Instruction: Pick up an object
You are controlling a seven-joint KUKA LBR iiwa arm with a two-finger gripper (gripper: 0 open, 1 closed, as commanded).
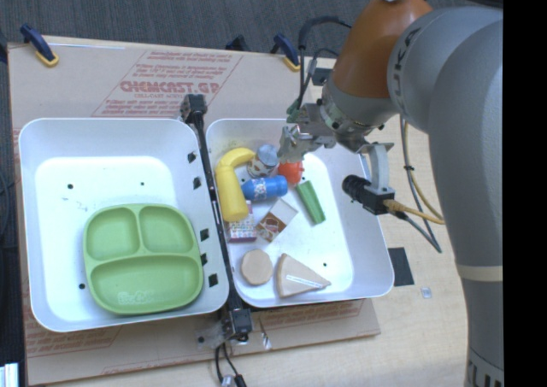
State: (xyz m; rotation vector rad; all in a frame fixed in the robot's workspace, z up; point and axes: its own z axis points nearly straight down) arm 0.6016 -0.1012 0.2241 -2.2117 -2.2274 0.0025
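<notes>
While my arm reaches in from the right, my jaws (289, 148) hang low over the back of the right bin (363, 244), just above a red piece (291, 172) and a small grey one (267, 155); I cannot tell whether they are apart or together. Beneath and beside them the objects crowd the bin's left half: a yellow banana (229, 182) along the left wall, a blue cylinder (266, 188) touching it, and a green block (310, 202) tilted to the right. Toward the front edge lie a round tan disc (255, 267) and a cream wedge (297, 277). Bare white floor lies along the right wall. In the left bin (43, 163) a green divided plate (142, 258) sits near the front edge.
</notes>
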